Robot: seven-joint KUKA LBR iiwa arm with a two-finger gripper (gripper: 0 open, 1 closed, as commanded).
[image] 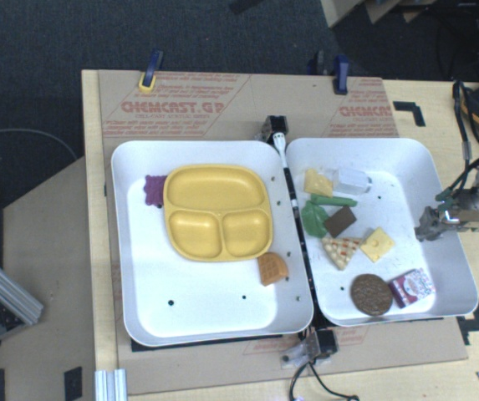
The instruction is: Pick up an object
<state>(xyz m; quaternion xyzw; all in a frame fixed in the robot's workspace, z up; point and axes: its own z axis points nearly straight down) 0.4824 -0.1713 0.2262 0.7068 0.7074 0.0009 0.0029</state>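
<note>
We see the gripper (436,221) at the three o'clock rim of the right bin (406,153), low over the edge, and we cannot tell whether it is open or closed; nothing shows in its grasp. The candidates lie in that bin: a cheese wedge (377,245) nearest the gripper toward nine o'clock from it, a brown disc (371,295) and a red packet (411,286) at about six o'clock of the bin, a pizza slice (341,251), a brown block (339,220) and green pieces (316,215) near the centre. In our judgement the reach is only beginning, so we should choose a piece standing apart from its neighbours; the cheese wedge seems best, close by and with bare floor around it. We should descend straight, straddle it, and avoid the rim. The left bin (130,249) holds a yellow tray (218,211). On the board (222,107) at twelve o'clock we read "CHEMCAST G.P" in red, repeated partly at the right.
</note>
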